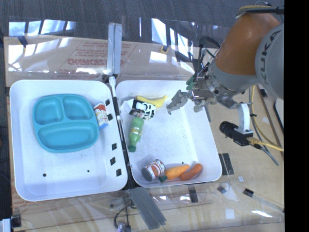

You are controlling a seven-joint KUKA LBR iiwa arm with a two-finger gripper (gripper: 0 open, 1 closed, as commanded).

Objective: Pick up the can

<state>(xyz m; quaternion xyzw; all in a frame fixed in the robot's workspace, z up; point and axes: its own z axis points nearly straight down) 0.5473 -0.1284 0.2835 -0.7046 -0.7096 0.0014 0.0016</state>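
Observation:
The can [154,169] lies on its side near the front wall of the right bin [203,129], silver with a red and white label. My gripper [186,102] hangs above the back right part of that bin, well away from the can, open with nothing between its fingers [175,102]. The grey arm with its orange band comes in from the upper right.
A green bottle [135,131] lies in the right bin's left half, with a banana [150,101] and a black-and-white packet [142,111] behind it. Two carrots [182,171] lie beside the can. The left bin [24,178] holds a blue divided plate [64,122] and a small carton [101,115].

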